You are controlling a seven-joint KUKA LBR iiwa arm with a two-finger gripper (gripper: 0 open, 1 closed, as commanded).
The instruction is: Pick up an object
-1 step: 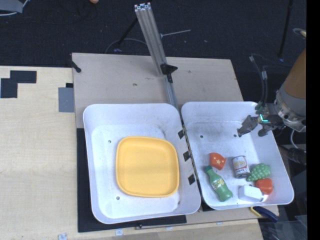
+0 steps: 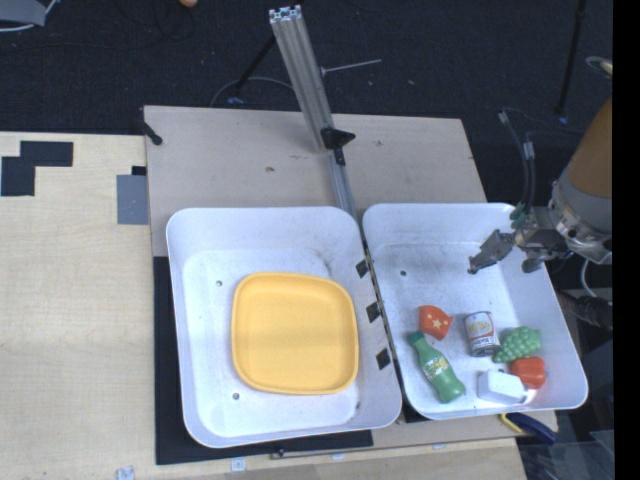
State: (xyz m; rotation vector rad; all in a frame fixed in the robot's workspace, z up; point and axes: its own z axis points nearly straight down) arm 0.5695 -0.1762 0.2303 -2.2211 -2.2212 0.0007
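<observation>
claw: my claw [image 2: 487, 255] hangs over the upper-right part of the right bin [image 2: 455, 218], fingers pointing left. Nothing between them. Spread or pressed together: can't tell from this angle.
landmark: everything below is placed relative to the small can [image 2: 481, 333].
targets: all clustered low in the right bin. Red piece with a star [image 2: 434, 320] just left of the can. Green bottle [image 2: 437, 367] below-left of it. Green grapes [image 2: 519, 343] just right. Red piece [image 2: 530, 370] and white block [image 2: 501, 386] below-right.
direction: the can lies almost straight toward the camera from my claw, well apart. I judge the move to be a pull toward the near rim plus a descent.
long axis: bottle runs diagonally, cap up-left, base down-right. Can looks upright.
crowding: can and grapes nearly touch, so tight finger room there. Bottle and star piece have bare floor on their left.
edges: red piece and white block sit close to the near-right wall, my worst pick.
open room: bin floor above the can is bare.
other bin: left bin [image 2: 200, 228] holds a yellow plate [image 2: 295, 333].
</observation>
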